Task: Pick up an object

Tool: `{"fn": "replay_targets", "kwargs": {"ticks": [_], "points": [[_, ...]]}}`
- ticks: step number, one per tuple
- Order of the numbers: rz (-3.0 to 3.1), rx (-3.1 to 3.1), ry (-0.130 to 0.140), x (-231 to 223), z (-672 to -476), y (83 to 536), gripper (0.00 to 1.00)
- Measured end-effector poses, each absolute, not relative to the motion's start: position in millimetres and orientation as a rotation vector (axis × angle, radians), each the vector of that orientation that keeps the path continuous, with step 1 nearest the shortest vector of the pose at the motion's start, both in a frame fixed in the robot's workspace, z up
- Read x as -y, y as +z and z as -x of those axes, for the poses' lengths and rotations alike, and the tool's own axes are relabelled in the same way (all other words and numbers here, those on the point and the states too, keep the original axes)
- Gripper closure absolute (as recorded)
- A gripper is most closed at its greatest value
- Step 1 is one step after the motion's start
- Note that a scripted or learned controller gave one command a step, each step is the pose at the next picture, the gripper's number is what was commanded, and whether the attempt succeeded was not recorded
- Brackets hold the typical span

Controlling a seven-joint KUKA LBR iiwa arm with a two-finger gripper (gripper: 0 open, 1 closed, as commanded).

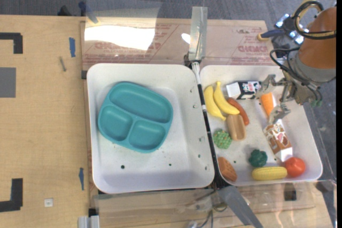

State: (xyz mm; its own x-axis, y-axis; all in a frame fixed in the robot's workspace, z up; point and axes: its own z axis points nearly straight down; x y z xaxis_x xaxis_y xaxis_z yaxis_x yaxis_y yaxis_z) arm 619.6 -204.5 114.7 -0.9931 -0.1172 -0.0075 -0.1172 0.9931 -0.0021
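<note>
A wooden surface (37, 131) carries two shallow white bins side by side, seen from above at a slant. The left bin (107, 168) holds a teal divided plate (136, 116), lying flat toward its middle with bare white floor all around it.

The right bin (315, 152) is crowded with toy food, any piece of which could serve as the object to pick up. Two bananas (219, 101) lie against the divider between the bins. Beside them are a hot dog (235, 125), a small black and white carton (243, 89), a green leafy piece (222, 139), a brown bread-like piece (227, 168), broccoli (257, 157), a yellow corn cob (269, 173), a red tomato (295, 166), a snack packet (279, 139) and an orange carrot (267, 104).

The grey and orange arm reaches in from the right, and its tool (283, 99) hangs over the upper right part of this bin, just beside the carrot and above the packet. I cannot tell whether its fingers are spread or pressed together, and nothing is visibly caught between them.

The carrot and packet look like the nearest targets. Room is tight here: the bin's right wall is close, and neighbouring items could be nudged on the way down. The open floor between carton and carrot offers the most clearance.
</note>
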Motion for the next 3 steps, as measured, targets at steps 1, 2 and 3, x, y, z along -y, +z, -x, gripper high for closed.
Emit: {"fn": "replay_targets", "kwargs": {"ticks": [1, 2, 3], "points": [[0.036, -3.194, 0.017, 212, -650.0, 89, 0.00], [0.038, -3.132, -0.004, 225, -589.2, 89, 0.00], [0.223, -3.108, -0.009, 222, -505.5, 91, 0.00]]}}
